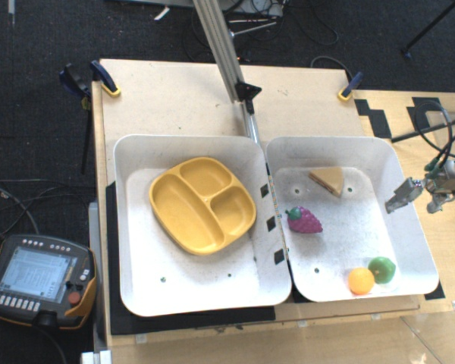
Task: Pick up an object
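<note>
The right bin (409, 226) holds a tan wedge (327, 179) at the back, a purple bunch of grapes (305, 220) near its left wall, and an orange ball (361, 280) touching a green ball (381, 268) at the front right. My gripper (419, 199) hangs over the right bin's right rim, well right of the grapes and wedge. Its two grey fingers stand apart with nothing between them.
A yellow divided plate (203, 205) lies in the left bin (136, 279). A slanted metal rod (226, 48) comes down to the divider between the bins. A teach pendant (38, 279) lies left of the bench.
</note>
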Tool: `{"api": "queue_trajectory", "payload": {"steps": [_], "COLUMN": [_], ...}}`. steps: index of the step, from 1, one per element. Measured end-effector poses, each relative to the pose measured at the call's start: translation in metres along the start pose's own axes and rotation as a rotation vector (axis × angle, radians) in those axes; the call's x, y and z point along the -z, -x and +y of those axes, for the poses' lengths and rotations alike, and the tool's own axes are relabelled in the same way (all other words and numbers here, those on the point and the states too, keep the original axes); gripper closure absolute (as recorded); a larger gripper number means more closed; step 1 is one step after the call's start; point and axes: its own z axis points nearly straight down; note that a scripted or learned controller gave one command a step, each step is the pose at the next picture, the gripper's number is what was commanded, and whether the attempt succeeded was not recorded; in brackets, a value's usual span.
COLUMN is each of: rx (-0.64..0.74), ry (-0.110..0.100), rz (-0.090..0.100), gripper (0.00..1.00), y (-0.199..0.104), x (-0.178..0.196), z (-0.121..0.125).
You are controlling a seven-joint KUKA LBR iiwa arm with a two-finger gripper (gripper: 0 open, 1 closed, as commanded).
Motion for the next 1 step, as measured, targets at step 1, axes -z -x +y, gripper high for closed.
{"api": "queue_trajectory", "payload": {"steps": [1], "rx": [-0.001], "ry": [0.0], "rz": [0.0], "gripper": [0.0], "y": [0.0], "x": [0.0001], "z": [0.0]}}
